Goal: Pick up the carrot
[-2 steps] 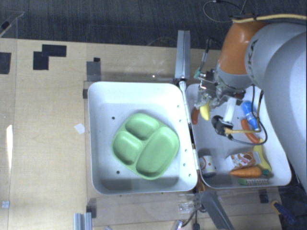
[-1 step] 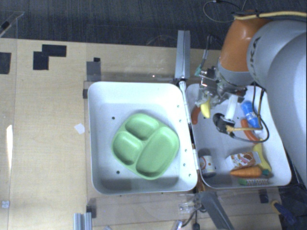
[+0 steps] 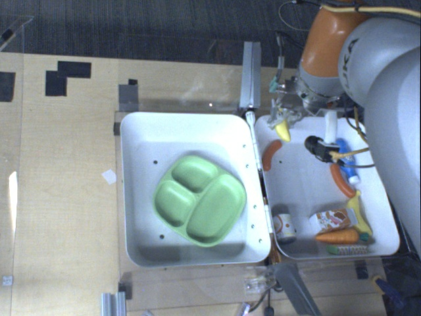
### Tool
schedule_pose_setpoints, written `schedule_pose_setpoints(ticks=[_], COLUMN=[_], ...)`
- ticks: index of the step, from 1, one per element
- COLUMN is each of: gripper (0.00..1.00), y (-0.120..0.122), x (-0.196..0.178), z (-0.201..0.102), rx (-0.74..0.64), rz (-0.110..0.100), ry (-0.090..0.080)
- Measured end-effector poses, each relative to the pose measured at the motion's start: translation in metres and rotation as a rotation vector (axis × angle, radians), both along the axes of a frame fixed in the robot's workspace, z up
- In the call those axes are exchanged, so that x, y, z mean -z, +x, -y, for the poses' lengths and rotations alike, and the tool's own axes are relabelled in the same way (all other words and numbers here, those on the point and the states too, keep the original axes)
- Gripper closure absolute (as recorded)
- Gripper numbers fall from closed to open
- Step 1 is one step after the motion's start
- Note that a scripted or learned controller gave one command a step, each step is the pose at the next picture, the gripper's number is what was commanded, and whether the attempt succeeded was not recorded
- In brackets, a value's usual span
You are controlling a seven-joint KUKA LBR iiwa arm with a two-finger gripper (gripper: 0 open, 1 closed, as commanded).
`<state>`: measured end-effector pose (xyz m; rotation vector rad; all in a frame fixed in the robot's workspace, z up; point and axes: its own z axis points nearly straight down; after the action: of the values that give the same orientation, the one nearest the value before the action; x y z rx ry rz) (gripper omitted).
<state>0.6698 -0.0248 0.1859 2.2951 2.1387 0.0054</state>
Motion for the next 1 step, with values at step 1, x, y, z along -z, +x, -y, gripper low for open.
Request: schedule_pose_setpoints(ticks=[1], gripper=[1.0], y=[0.0017], x=[-0.0122], z=[-0.0014], rx=[-0.006], rz=[0.006], ry=[-0.001])
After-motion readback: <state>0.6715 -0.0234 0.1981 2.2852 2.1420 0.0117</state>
